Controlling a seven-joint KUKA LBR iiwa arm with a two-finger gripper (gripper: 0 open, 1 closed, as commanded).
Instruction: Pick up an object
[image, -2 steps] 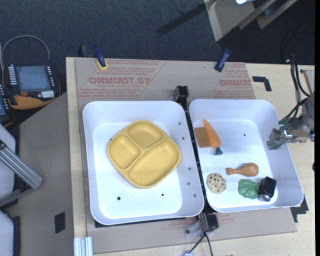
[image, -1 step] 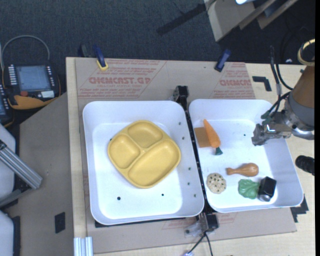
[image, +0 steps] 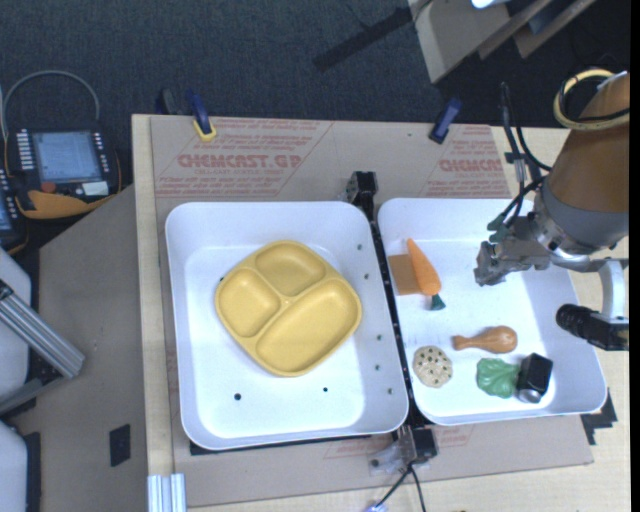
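In the right bin (image: 455, 215), the upper left and the middle strip are open white floor. The carrot (image: 423, 267) and a brown block (image: 402, 274) crowd the left wall; the drumstick (image: 487, 341), cookie (image: 432, 366), green piece (image: 494, 378) and black object (image: 535, 377) fill the lower part (packed close, the last two touching). The left bin (image: 190, 300) is mostly taken by the yellow plate (image: 288, 306), leaving free floor along its edges.

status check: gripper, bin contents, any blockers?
Gripper over the right bin, nothing seen in it. Carrot, drumstick, cookie lie loose there. Yellow plate in the left bin. Nothing in the way.
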